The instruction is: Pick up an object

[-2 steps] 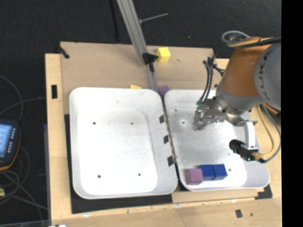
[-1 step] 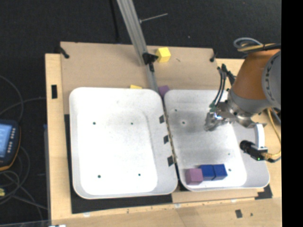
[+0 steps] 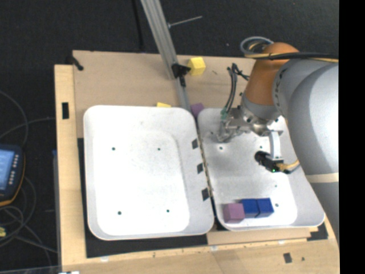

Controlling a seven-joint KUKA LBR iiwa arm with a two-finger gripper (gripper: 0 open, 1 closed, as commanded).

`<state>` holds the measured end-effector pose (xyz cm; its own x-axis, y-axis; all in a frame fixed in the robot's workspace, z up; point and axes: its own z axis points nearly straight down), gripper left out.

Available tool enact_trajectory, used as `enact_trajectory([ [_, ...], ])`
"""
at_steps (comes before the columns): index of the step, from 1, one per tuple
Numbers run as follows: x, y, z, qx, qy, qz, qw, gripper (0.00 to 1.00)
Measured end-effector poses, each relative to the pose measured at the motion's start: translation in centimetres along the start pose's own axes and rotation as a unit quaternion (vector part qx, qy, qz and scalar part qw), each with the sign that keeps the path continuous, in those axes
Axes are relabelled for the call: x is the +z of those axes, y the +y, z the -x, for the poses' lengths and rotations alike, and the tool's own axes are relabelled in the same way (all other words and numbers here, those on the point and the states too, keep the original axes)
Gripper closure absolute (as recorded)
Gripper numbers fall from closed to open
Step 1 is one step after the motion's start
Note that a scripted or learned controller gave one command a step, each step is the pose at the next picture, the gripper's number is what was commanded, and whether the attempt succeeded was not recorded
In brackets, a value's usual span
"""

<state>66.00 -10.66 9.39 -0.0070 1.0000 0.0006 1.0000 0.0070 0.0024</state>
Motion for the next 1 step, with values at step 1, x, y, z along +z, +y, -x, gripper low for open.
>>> enact_trajectory([
  [1,-1.54,-0.07,0.45,0.0,-0.002,0.001,1.0,1.0],
])
